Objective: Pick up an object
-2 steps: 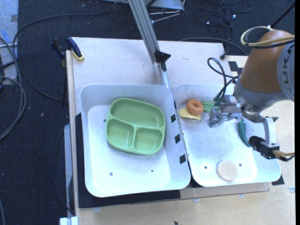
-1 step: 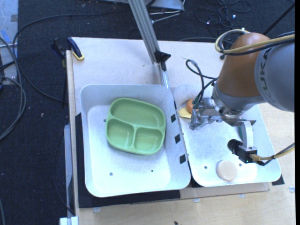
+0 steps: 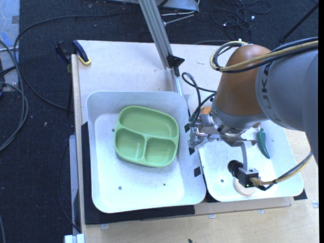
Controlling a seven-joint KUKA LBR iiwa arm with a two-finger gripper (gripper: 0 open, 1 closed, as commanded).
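The grey arm with its orange band (image 3: 242, 80) hangs over the right bin (image 3: 283, 184). My gripper (image 3: 194, 137) points down at that bin's left edge, close to the wall shared with the left bin, and the wrist hides most of it. A green pepper-shaped object (image 3: 263, 142) lies in the right bin, to the right of the wrist. A small orange object (image 3: 205, 111) peeks out behind the wrist. A pale round object (image 3: 241, 188) rests near the bin's front, partly under a black cable fitting (image 3: 237, 168). I see nothing held.
A green three-compartment plate (image 3: 147, 135) lies in the left bin (image 3: 136, 191). A slanted metal pole (image 3: 158, 27) rises from the bench behind the bins. Cables loop around the arm's wrist.
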